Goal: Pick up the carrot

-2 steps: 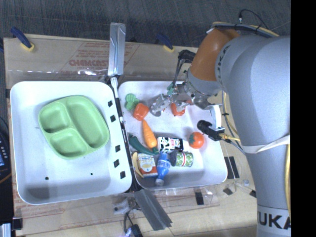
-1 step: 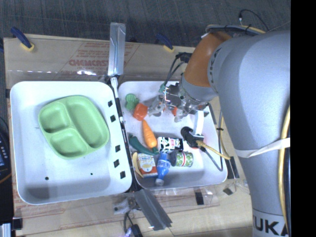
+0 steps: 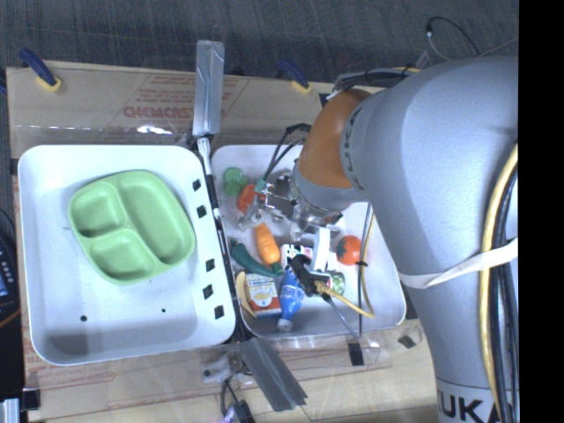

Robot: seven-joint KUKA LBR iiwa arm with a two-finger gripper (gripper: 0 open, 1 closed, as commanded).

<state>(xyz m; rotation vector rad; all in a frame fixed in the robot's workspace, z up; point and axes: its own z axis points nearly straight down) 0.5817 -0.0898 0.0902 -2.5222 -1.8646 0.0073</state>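
1. hovering over the right bin (image 3: pixel 388 300), my gripper (image 3: pixel 284 203) sits low among the clutter near the bin's upper middle; whether my jaws are wide or narrow i cannot tell, since the wrist and cables hide them.
2. judging from how things lie, the pick is not yet done: the carrot (image 3: pixel 265 243) rests on the bin floor, just below and slightly left of my gripper, orange and lying at a slant, with nothing of mine visibly around it.
3. what is left, as i judge it, is the whole grasp: getting down onto the carrot, closing on it, and lifting it clear of its neighbours.
4. the right bin is crowded. a green round thing (image 3: pixel 233 181) lies near its upper left, with a small orange-red piece (image 3: pixel 246 197) just beside it. a dark green item (image 3: pixel 247 258) lies just beside the carrot's lower left.
5. lower in the same bin sit a small carton (image 3: pixel 262 296) and a blue bottle (image 3: pixel 290 298), close together, and an orange-red ball (image 3: pixel 350 249) lies toward the right wall. a yellow cable (image 3: pixel 345 307) crosses the lower part.
6. the left bin (image 3: pixel 53 324) holds a green divided plate (image 3: pixel 132 226), three compartments, nothing in them that i can see.
7. both bins sit side by side on the tabletop (image 3: pixel 132 395).
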